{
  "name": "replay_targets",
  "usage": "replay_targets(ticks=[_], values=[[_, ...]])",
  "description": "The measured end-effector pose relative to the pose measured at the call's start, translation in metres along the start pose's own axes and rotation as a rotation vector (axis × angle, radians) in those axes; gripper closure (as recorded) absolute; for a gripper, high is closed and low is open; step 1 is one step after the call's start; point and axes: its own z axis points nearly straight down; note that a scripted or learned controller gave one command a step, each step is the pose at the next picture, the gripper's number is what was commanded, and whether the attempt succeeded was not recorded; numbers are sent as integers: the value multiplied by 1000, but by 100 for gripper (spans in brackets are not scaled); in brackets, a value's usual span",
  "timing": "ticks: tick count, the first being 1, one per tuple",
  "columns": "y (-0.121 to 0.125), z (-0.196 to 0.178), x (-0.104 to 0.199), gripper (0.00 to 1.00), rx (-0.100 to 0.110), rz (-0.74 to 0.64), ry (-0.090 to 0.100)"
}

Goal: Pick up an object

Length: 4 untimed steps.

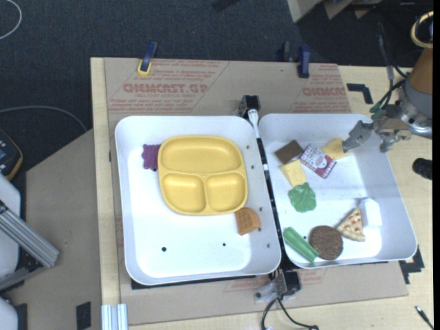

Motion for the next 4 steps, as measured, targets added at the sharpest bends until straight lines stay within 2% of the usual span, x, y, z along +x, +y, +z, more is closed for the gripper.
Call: replay_targets(ticks=[1,2,3,4], values=[[3,-10,1,0,-15,-4,-4],[1,54,2,0,-9,-4,-1],[3,94,3,0,-17,-3,-2],[7,78,4,100,-28,-6,-3]])
